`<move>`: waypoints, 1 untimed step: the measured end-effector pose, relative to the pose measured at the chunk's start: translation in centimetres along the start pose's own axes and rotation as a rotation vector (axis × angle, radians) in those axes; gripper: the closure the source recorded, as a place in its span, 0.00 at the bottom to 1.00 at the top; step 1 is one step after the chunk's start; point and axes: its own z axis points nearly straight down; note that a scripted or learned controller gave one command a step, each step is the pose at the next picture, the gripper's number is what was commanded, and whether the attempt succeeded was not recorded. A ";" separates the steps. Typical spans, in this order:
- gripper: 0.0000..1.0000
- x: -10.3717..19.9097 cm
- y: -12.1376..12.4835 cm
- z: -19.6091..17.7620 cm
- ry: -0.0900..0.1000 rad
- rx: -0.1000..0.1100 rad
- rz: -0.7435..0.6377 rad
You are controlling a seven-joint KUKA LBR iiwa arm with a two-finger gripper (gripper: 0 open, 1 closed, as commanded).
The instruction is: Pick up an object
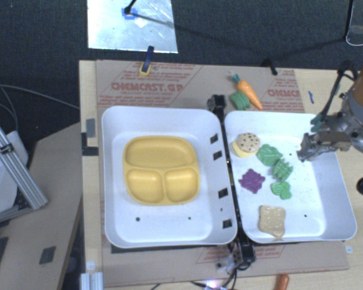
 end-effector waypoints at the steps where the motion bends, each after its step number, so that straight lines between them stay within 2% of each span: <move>1: 1.00 -4.3 0.0 4.2 0.000 0.001 0.001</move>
